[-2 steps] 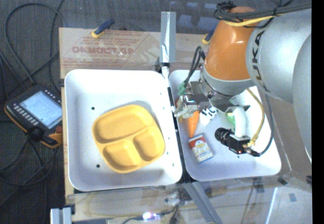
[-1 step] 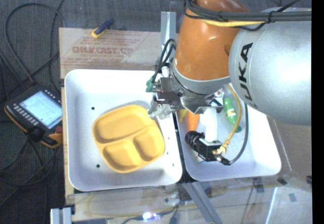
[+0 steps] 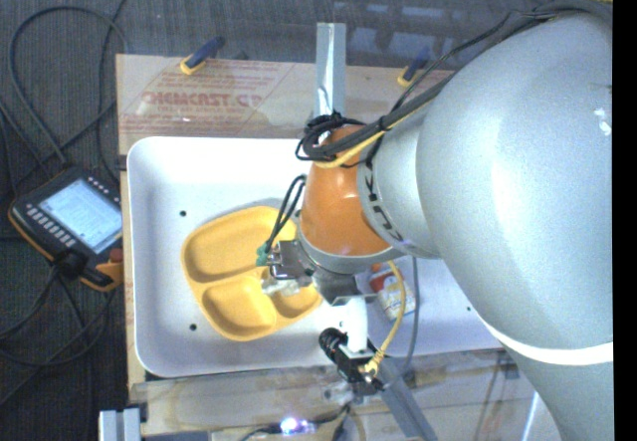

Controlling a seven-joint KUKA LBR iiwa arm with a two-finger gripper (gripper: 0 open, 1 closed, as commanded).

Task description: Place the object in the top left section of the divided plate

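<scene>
A yellow divided plate (image 3: 231,275) lies in the left white bin (image 3: 159,230). Its upper left section (image 3: 227,242) and its lower section (image 3: 239,312) both show bare yellow. My gripper (image 3: 282,273) hangs over the plate's right side, just below the orange wrist band (image 3: 333,210). The wrist hides most of the gripper and the plate's right section. No object can be made out between the plate and the gripper. A small green part (image 3: 264,253) sits on the gripper's left side.
The big grey arm (image 3: 518,190) covers the right bin and the right half of the view. A red and white item (image 3: 390,292) peeks out under the wrist. A teach pendant (image 3: 70,218) lies on the floor to the left. Clamps (image 3: 199,54) grip the bench's far edge.
</scene>
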